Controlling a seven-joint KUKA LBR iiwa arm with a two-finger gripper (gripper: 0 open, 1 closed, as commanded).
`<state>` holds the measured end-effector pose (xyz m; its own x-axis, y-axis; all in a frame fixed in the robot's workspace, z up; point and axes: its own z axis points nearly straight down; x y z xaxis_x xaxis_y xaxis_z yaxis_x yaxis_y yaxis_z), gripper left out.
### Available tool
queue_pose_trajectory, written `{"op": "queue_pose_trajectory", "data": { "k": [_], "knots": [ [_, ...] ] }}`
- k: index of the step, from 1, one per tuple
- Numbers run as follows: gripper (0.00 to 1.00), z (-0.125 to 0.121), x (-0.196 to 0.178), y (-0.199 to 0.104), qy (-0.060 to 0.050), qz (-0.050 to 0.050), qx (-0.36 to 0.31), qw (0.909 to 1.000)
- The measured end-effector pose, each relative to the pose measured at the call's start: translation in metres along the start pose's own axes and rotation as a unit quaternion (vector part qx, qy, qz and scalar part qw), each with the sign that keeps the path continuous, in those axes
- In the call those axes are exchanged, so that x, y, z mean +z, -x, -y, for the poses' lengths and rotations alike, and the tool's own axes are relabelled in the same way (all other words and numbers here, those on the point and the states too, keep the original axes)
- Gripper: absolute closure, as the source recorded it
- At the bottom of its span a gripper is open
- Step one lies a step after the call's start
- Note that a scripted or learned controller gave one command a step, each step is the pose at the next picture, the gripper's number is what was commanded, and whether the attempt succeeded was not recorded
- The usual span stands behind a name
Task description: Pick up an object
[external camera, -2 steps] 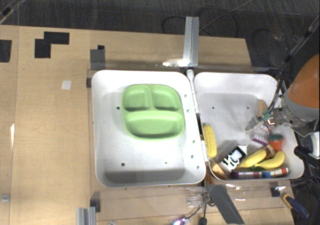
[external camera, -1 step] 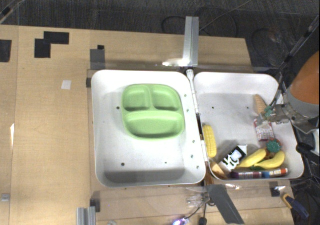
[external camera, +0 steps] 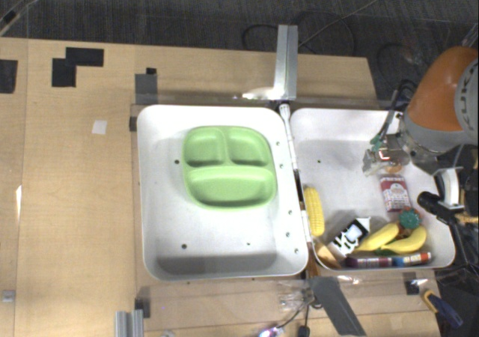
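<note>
On the left of the table sits the left bin, and in it a green divided plate lies toward the bin's far side, well apart from anything the arm can reach at once. The right bin carries the likely targets, gathered along its near edge: a corn cob lies against the bin's left wall with its long axis running far to near; a small black-and-white box sits just right of it; two bananas lie side by side with their long axes running roughly left to right, slightly tilted; and a row of markers rests along the near rim. A small red-and-white packet lies upright in the view, nearer the bin's right edge, with a green-topped item just nearside of it. The tool hangs over the right bin's far-right part, and whether it is spread or closed I cannot tell; nothing is seen held in it. The packet is the closest object, lying just nearside and slightly right of the tool, so my judgement is that a short move toward the near edge would set the tool above it.
</note>
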<state>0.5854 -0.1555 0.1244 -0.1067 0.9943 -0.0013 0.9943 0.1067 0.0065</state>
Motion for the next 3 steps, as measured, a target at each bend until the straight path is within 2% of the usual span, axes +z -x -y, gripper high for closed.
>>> {"op": "queue_pose_trajectory", "data": {
  "k": [1,2,3],
  "knots": [
    [0.00,0.000,0.000,0.000,0.000,0.000,0.000,1.0000],
    [0.00,0.038,0.028,0.046,0.011,0.005,-0.069,0.9976],
    [1.00,0.035,0.014,0.048,0.016,0.010,-0.068,0.9975]
  ]
}}
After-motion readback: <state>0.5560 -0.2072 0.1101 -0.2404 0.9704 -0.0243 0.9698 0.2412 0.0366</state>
